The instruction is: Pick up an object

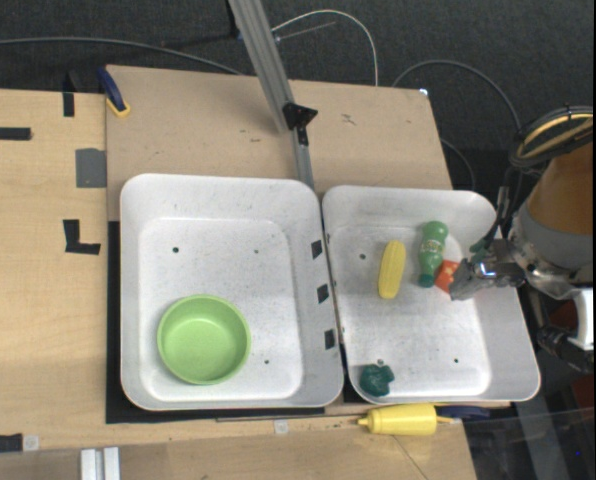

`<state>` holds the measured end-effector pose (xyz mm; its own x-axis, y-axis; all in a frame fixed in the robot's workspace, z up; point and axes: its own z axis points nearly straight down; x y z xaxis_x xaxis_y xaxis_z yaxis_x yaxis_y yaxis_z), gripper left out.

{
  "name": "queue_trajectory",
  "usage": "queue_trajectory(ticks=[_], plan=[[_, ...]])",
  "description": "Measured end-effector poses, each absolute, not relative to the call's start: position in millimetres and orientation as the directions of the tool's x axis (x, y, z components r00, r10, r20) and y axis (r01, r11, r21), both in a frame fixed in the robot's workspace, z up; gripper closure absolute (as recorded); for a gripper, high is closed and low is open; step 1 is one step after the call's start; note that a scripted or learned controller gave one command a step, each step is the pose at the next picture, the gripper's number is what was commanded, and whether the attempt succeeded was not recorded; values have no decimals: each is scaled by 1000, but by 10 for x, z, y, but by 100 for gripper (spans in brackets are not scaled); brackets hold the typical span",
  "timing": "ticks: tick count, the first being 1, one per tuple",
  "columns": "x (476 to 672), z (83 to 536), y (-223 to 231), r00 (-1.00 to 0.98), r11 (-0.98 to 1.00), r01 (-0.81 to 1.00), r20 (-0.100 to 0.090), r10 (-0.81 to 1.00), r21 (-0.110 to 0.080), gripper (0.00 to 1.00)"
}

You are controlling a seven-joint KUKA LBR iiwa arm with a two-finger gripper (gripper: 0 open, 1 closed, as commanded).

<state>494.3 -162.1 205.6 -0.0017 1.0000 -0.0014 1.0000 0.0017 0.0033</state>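
We see two white bins side by side on the table [228, 128]. We take the right bin [418, 358] as landmark.

The jaws [465, 280] sit just inside the right bin's right wall, near its upper half; the grey arm [558, 228] with its orange band comes in from the right over that wall. We cannot tell whether the jaws are open or closed, as they show as a dark, blurred lump. A small orange-red piece [445, 275] lies touching or just beside the jaws on their left; we cannot tell if it is gripped.

Inside the right bin, upper middle: a green bottle [433, 246] stands just left of the jaws, touching or nearly touching the orange-red piece. Left of the bottle lies a yellow corn [391, 270], apart from it, lengthwise up-down. At the right bin's lower left corner rests a small dark green toy [377, 379], on or against the rim.

Just below the right bin's front rim, on the table, lies a yellow bottle [403, 420] on its side.

Left of the right bin is the left bin [218, 208], rims touching. A green bowl [204, 339] sits upright in its lower left part.

A grey pole [263, 48] slants up from the point above where the bins meet. A blue-yellow clamp [114, 93] sits at the table's upper left corner, well apart from the right bin.
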Motion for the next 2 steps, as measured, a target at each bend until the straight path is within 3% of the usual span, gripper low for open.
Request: queue_trajectory(ticks=[2], plan=[[5374,2098,-639,-7,7,1000,1,1000,-2,100]])
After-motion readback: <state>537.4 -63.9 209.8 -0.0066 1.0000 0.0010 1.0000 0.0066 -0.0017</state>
